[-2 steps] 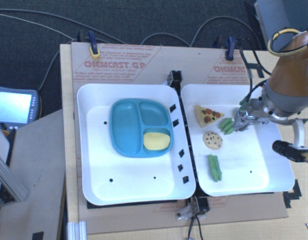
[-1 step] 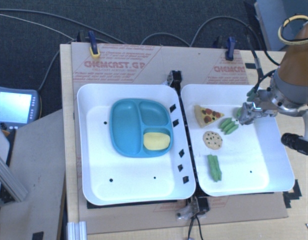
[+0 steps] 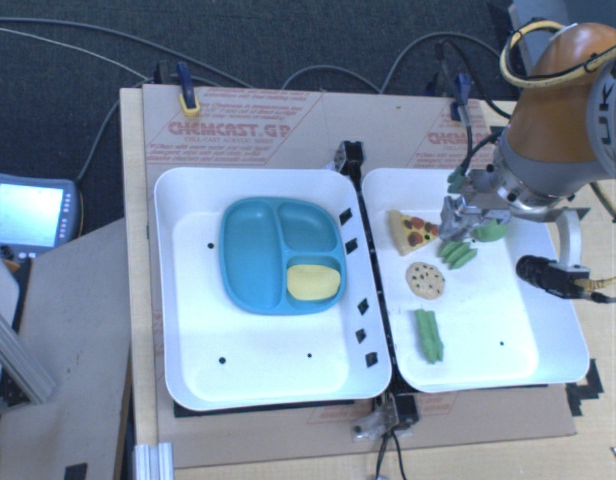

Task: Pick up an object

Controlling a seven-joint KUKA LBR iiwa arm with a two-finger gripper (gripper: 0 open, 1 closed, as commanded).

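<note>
Step in hand: the approach, as I judge it; nothing is lifted yet, and every item lies on a bin floor.
Table (image 3: 238, 118): brown board carrying two white bins side by side.
Left bin (image 3: 188, 348): holds a blue divided tray (image 3: 278, 253) with a yellow piece (image 3: 314, 282) in its near right compartment.
Right bin (image 3: 548, 358), nearest item: a green pod (image 3: 429, 335), lying alone.
Next back: a round cookie (image 3: 425, 280) (dark chips on it).
Further back: a pizza slice (image 3: 412, 231) and a green leafy piece (image 3: 458, 253).
Claw (image 3: 458, 230): low over the green leafy piece, just beside the pizza slice; I cannot tell its spread.
Next move calls for: a settled descent onto one item, then closing and lifting straight up.
</note>
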